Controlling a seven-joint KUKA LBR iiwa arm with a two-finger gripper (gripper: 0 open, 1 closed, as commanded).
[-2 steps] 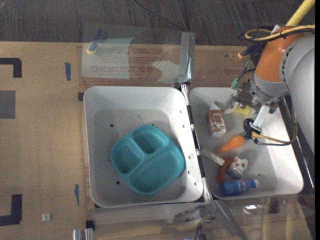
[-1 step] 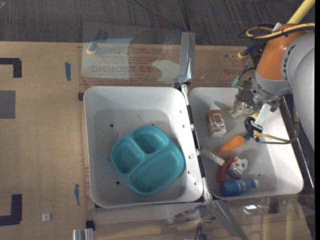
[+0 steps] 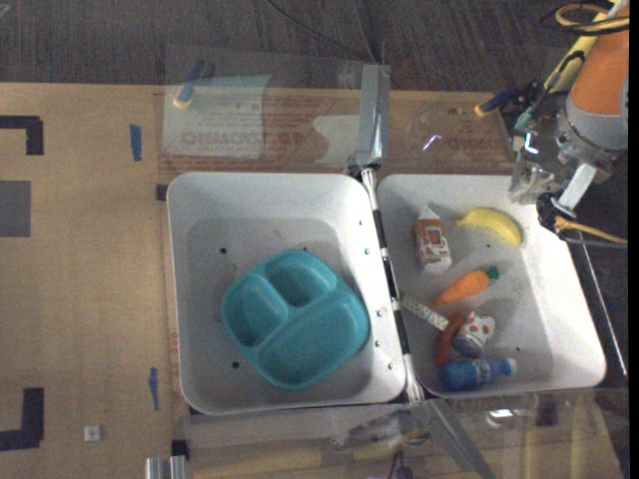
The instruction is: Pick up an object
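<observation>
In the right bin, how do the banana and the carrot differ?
The banana is yellow and curved; the carrot is orange, straight and has a green tip. The banana lies near the bin's far edge, closer to the gripper; the carrot lies nearer the bin's middle. The banana runs roughly across the view, while the carrot slants. Both are toy foods lying loose in the right bin, with nothing gripping them.

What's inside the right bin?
In the right bin lie a small carton, a banana, a carrot, a blue bottle, a small can and a reddish piece partly covered by the can, so its full shape stays hidden.
</observation>
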